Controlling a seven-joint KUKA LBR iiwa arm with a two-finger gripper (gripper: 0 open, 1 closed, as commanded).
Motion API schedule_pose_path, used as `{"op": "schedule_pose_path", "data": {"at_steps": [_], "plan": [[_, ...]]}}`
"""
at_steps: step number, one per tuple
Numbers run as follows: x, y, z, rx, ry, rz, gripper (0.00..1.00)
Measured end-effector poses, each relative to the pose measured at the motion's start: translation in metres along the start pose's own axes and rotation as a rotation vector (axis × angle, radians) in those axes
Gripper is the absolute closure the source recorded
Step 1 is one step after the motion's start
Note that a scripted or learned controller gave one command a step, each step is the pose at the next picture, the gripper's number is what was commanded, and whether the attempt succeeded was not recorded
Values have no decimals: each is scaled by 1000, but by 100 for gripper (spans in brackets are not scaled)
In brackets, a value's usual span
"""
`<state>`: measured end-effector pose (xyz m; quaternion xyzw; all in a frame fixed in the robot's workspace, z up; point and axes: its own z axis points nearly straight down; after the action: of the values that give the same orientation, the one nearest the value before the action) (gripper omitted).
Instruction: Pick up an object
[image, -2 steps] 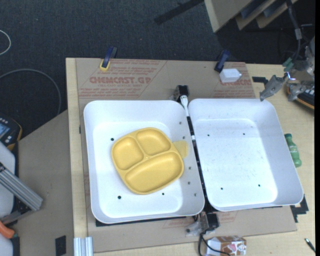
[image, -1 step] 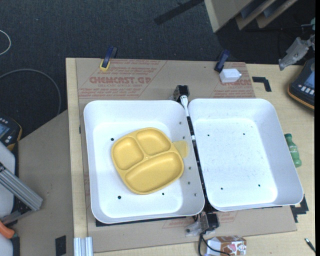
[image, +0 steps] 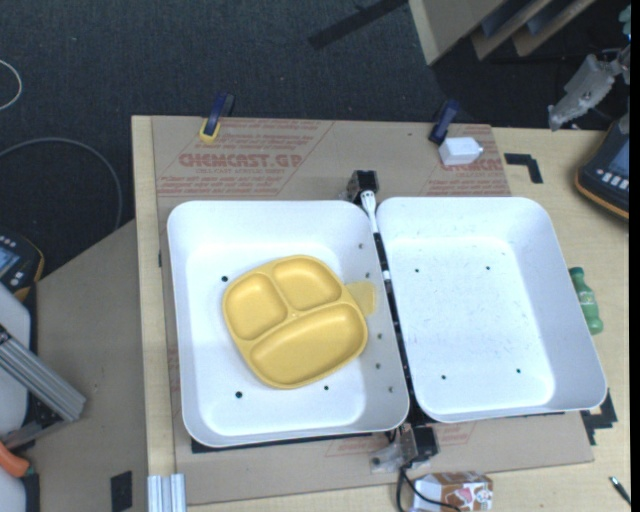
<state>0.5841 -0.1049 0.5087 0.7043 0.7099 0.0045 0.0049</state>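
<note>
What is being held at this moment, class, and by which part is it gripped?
Nothing is held. The yellow divided plate lies flat in the left bin, with nothing gripping it.

Bench board (image: 300, 150): lies under both bins.
Left bin (image: 190, 300): on the board, left half — edge to edge with the right bin.
Right bin (image: 480, 310): on the board, right half.
Divided plate (image: 293, 320): in the left bin, near its middle, turned at a slant.
Clamps (image: 214, 118): two on the board's far edge — one behind each bin.
Small block (image: 460, 151): on the board, behind the right bin, beside the right clamp.
</note>
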Motion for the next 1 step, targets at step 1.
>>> {"op": "schedule_pose_path", "data": {"at_steps": [1], "plan": [[38,-53,-31,6,1,3,0]]}}
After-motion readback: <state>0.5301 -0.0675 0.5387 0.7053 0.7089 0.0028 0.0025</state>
